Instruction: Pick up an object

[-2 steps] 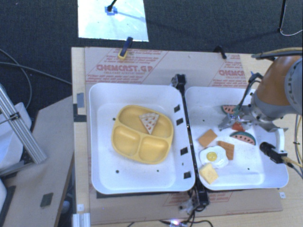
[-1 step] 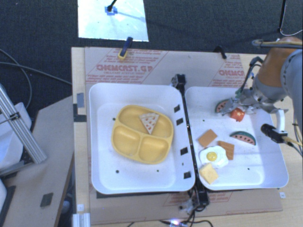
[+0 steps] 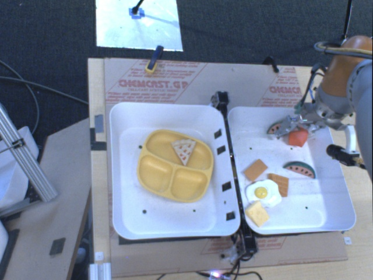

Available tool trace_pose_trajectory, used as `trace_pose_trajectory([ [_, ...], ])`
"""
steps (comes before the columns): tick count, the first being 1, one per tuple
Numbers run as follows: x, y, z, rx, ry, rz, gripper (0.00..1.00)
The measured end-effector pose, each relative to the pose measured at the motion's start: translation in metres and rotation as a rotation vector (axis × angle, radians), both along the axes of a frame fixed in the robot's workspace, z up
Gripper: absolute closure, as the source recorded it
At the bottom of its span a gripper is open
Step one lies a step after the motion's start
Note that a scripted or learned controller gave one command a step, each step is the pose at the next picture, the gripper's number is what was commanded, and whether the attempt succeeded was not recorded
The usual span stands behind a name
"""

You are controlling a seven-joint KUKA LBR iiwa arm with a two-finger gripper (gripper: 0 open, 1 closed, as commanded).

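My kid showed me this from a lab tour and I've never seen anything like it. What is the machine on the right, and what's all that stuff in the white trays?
This is one picture from a camera fixed above a bench, looking down at a slant. The grey and orange thing at right is a robot arm; its gripper is low over the right bin, close to a red toy tomato and a watermelon slice. Whether it grips anything cannot be told. That bin also holds another watermelon slice, two toast-like pieces, a fried egg and a cheese block, all toy food. The left bin holds a yellow divided plate with a pizza slice.
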State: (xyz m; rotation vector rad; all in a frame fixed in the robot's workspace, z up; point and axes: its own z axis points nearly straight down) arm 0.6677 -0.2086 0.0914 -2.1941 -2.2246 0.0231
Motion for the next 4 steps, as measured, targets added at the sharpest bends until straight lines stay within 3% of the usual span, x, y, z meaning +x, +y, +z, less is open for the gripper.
trace_pose_trajectory([
  [1,-0.005,0.003,0.001,0.005,0.012,-0.002,1.00],
  [2,-0.003,0.054,-0.003,-0.009,0.004,-0.008,1.00],
  [3,-0.003,0.054,-0.006,-0.006,-0.004,-0.011,0.00],
  [4,0.000,0.034,-0.007,-0.001,-0.019,-0.013,0.00],
])
